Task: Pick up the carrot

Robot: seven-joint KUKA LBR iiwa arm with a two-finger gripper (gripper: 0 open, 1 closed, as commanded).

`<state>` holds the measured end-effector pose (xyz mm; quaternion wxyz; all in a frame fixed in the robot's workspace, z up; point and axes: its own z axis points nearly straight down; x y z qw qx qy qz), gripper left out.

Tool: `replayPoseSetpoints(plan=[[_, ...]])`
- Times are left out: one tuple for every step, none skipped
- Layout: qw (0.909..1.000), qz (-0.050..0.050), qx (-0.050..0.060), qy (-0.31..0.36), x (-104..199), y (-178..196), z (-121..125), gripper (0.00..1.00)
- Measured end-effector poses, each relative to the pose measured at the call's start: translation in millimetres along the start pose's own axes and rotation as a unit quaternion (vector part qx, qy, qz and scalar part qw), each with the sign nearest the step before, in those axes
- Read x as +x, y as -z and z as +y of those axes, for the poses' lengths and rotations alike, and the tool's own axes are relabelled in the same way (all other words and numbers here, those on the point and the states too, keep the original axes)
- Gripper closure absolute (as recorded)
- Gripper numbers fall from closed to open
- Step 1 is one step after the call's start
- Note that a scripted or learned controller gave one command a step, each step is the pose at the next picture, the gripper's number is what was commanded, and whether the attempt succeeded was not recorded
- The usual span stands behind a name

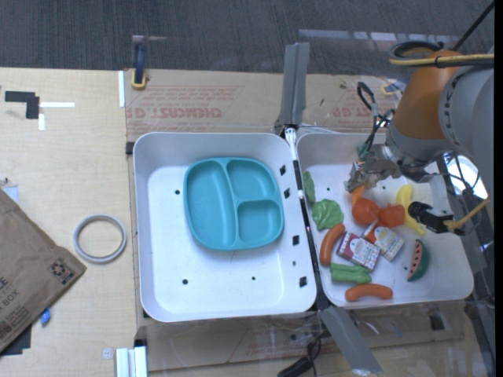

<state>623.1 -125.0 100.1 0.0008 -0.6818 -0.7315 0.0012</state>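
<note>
A: While I watch from my desk, the tabletop [71,171] stretches pale across my feed, with two white bins side by side on it. The left bin [157,234] holds one teal divided plate [233,203]. The right bin [448,285] holds the toy food.

B: And the arm?

A: I see the arm [460,100] come in from the right, grey with its orange band [428,104] bent down over the far part of the right bin. Its claw [363,173] hangs low at the back of the pile, just above the round red pieces. I cannot tell whether the claw is open or closed; cables and the wrist hide the tips.

B: Where is the carrot?

A: I take the carrot [332,243] to be the orange stick lying at a slant near the bin's left wall, below the leafy green piece [326,212]. It is apart from the claw.

B: Count the rest for me.

A: One second orange stick [368,292] at the front, two red tomato-like pieces [377,213], one yellow piece [409,206], one watermelon slice [416,260], two small printed cartons [369,248], one green pod [350,273]. Outside the bins, one cardboard box [27,273] at the left and one tape ring [100,237] beside it.
</note>
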Motion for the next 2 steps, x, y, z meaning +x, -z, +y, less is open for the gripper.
replayPoseSetpoints(plan=[[0.9998, 0.000, -0.001, 0.020, -13, -8, -8, 1.00], [1.0000, 0.000, -0.002, -0.009, 41, 92, 39, 1.00]])
